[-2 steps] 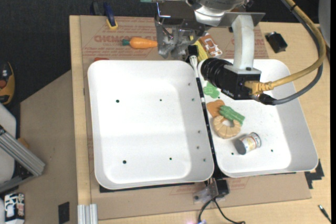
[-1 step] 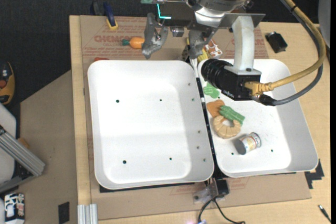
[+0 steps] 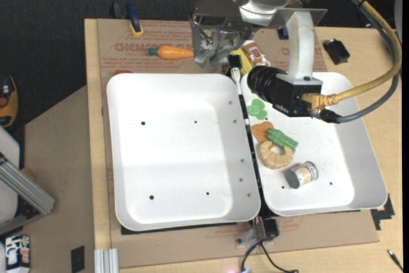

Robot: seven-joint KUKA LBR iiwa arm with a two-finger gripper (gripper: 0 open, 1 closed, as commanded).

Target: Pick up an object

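The things to pick from lie in the right bin [image 3: 358, 195], gathered along its left wall: a flat green piece [image 3: 257, 108] near the far end, then an orange-brown piece [image 3: 261, 132], a green toy vegetable [image 3: 282, 139] lying across a tan round [image 3: 275, 155], and nearest the front edge a small silver can [image 3: 301, 174] on its side, a little apart from the rest. The gripper [image 3: 214, 48] hangs beyond the far edge of the bins, over the cardboard, near the far right corner of the left bin [image 3: 128, 137]. Its metal parts are crowded and shadowed there, and I cannot tell how it stands or whether it carries anything.

To do the pick well, I judge the silver can the easiest target, since it lies by itself with bare bin floor around it; being round, it may roll if it is pushed from one side, so the descent should be straight and centred. The tan round and green vegetable touch each other, so a grab there could lift two or knock one away.

An orange carrot [image 3: 172, 53] lies on the cardboard sheet [image 3: 108, 61] just beyond the left bin's far edge, with a yellow and blue clamp [image 3: 134, 21] near the sheet's far left corner. A black camera housing [image 3: 281, 91] and its yellow cable [image 3: 370, 83] reach over the right bin. Dark floor surrounds the bench.
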